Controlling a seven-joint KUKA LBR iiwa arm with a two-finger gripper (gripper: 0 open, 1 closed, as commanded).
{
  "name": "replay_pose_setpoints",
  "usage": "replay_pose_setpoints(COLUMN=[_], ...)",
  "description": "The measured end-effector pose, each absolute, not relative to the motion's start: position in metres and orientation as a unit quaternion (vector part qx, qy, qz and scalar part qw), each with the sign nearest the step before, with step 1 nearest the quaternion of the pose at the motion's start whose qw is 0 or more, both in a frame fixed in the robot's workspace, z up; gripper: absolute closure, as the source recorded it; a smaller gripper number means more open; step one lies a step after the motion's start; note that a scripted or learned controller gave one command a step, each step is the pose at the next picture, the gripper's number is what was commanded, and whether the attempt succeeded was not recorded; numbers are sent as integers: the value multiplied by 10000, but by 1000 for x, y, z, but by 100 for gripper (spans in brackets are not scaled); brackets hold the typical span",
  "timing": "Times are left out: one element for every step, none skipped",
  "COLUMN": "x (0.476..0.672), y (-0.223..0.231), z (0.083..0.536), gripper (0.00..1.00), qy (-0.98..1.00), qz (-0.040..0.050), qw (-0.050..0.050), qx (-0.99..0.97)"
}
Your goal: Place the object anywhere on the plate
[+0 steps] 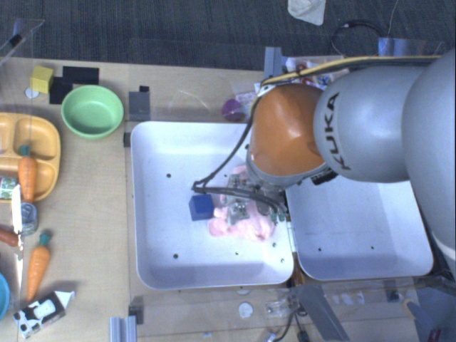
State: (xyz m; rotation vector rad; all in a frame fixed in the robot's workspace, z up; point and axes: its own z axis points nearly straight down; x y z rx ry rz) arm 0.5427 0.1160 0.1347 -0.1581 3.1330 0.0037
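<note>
A small blue block (201, 206) lies on the floor of the left white bin (164, 255), near its middle. Just to its right lies a flat pink plate (246, 226), partly covered by my gripper (239, 206). The gripper hangs low over the plate's upper edge, right beside the blue block. The grey arm with its orange band (285, 137) reaches in from the right and hides the bin's far right corner.
The right white bin (370, 248) sits alongside, mostly under the arm. A purple object (232, 108) lies behind the left bin. A green bowl (92, 110), a yellow tray (35, 155) and carrots (37, 266) sit on the bench at left.
</note>
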Motion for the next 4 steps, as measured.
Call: replay_pose_setpoints(x=[570, 553, 563, 539], y=[65, 134, 88, 70], z=[185, 168, 199, 184], gripper=[100, 100, 100, 100], qy=[9995, 9947, 9976, 9939], qz=[10, 12, 11, 9], qw=[50, 22, 58, 35], qx=[-313, -1031, -692, -1102])
